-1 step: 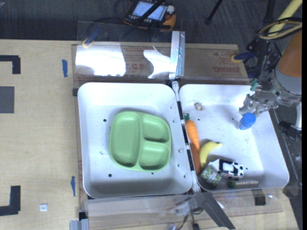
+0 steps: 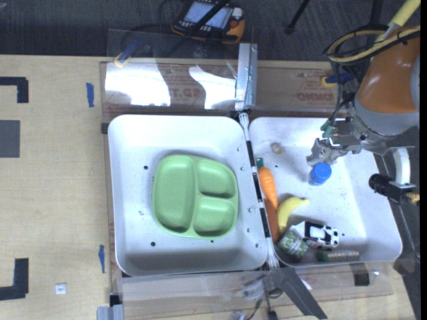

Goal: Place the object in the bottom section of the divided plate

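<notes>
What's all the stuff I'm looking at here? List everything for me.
Bins: two, white, side by side on the bench.
Divided plate: one, green, in the left bin.
Carrot: one, orange, right bin's left edge.
Banana: one, yellow, beside the carrot.
Blue object: one, right bin, just below the gripper.
Black-and-white toy: one, right bin's near edge.
Handheld device: one, black and orange, behind the bins.
Gripper: one, grey, over the right bin.
</notes>
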Available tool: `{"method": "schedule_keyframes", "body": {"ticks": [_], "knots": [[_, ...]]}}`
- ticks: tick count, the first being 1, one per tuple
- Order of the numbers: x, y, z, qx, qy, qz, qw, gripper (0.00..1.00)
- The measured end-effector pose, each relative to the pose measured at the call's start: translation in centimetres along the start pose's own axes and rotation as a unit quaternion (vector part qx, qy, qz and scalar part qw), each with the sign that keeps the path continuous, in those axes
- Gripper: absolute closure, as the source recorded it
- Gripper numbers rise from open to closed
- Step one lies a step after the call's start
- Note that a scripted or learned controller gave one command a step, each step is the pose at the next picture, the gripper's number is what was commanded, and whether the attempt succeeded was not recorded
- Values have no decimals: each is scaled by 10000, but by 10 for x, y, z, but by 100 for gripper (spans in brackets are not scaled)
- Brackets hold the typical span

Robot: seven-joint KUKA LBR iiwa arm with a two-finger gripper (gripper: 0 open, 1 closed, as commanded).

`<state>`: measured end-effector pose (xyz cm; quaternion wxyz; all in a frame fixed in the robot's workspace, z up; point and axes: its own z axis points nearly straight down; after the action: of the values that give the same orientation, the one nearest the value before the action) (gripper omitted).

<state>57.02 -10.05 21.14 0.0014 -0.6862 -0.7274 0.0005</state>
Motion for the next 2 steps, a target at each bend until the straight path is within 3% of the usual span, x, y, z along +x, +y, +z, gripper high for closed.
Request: {"method": "schedule_keyframes", "body": {"ticks": [1, 2], "knots": [[71, 20, 25, 5, 1, 751, 9972, 100], [135, -16, 27, 4, -1, -454, 9990, 100]]}}
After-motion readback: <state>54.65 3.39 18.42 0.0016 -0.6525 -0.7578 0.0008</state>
